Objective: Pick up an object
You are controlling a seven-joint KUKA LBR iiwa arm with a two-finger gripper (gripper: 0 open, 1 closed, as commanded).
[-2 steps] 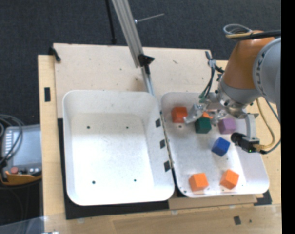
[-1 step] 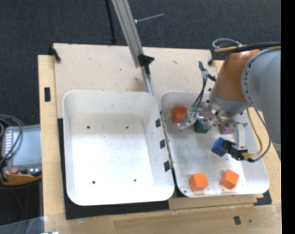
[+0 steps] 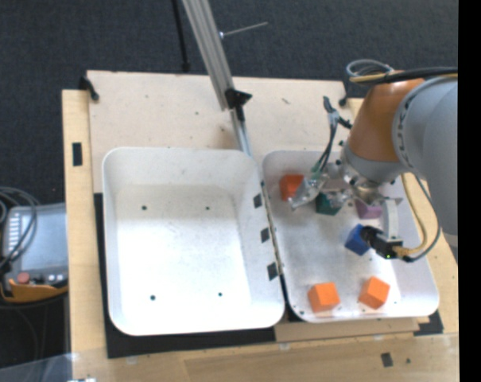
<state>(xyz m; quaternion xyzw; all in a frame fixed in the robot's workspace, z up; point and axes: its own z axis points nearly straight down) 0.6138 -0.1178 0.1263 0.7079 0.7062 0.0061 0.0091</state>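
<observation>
We've got the gripper (image 3: pixel 329 200) hanging low in the right bin (image 3: pixel 415 305), near its far edge, right over a green block (image 3: pixel 328 206), with an orange block (image 3: pixel 291 187) just beside it. Honestly can't tell if it's clamped on anything or loose. To do this well we'd center on the green one, keeping clear of the purple piece (image 3: pixel 370 209).

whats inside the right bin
The right bin holds three orange blocks, a blue block, a green piece and a purple one. The gripper and arm cover the bin's back right corner.
</observation>
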